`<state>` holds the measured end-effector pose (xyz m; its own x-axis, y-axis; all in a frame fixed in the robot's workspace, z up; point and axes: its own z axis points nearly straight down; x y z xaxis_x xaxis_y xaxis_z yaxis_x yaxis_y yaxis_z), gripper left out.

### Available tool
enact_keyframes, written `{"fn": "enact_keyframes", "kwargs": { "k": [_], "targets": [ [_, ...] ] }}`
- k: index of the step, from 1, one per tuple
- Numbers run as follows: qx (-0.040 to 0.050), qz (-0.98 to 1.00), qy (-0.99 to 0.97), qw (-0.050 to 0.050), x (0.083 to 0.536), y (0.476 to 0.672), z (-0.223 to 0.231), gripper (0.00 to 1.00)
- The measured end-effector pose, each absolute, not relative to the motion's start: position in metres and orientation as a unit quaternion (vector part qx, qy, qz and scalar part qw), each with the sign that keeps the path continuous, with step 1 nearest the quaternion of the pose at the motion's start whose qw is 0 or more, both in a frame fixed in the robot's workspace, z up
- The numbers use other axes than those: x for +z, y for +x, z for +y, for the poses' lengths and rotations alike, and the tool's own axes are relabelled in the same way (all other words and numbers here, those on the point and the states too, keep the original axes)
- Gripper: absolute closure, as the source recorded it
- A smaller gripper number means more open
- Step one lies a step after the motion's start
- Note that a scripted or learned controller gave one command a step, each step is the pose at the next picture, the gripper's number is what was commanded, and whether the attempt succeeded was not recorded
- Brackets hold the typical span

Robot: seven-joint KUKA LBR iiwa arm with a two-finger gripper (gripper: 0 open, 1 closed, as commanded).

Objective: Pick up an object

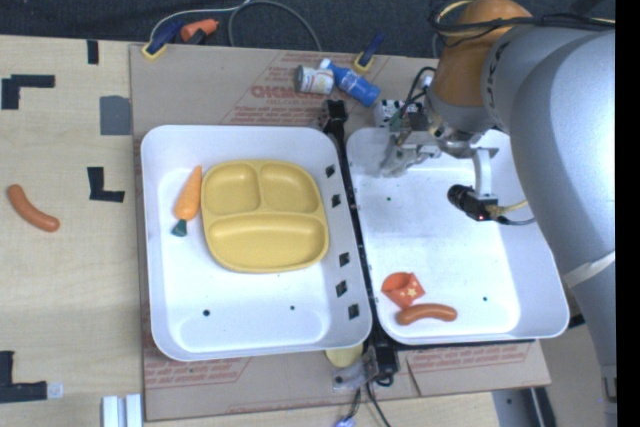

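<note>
The hand (392, 150) sits low at the upper left corner of the right bin (520, 315); whether it is released or clenched cannot be told. A red piece (403, 288) and a sausage (427, 314) lie near that bin's lower edge, well apart from the hand. In the left bin (160, 315), a carrot (187, 194) touches the yellow divided plate (265, 216). Another sausage (32, 208) lies on the bench (70, 315), far left.

Smooth, faintly glossy white plastic for both bins (165, 315), set on matt brown cardboard (240, 90) over pale wood-grain bench top (60, 295). Satin yellow plastic for the divided plate (265, 215); shiny plastic look to the toy carrot (188, 193) and sausage (427, 314). Brushed grey metal sheen on the arm (570, 105), glossy orange band (478, 55).
</note>
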<state>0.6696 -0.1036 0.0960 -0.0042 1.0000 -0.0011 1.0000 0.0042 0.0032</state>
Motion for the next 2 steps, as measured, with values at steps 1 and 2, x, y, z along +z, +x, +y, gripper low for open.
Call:
{"fn": "enact_keyframes", "kwargs": {
  "k": [1, 2],
  "targets": [
    [0.0007, 0.709, 0.706, 0.002, 0.096, 0.670, -0.104, 0.00],
    [-0.0025, 0.707, 0.707, 0.001, 0.085, 0.668, -0.096, 0.00]
  ]
}}
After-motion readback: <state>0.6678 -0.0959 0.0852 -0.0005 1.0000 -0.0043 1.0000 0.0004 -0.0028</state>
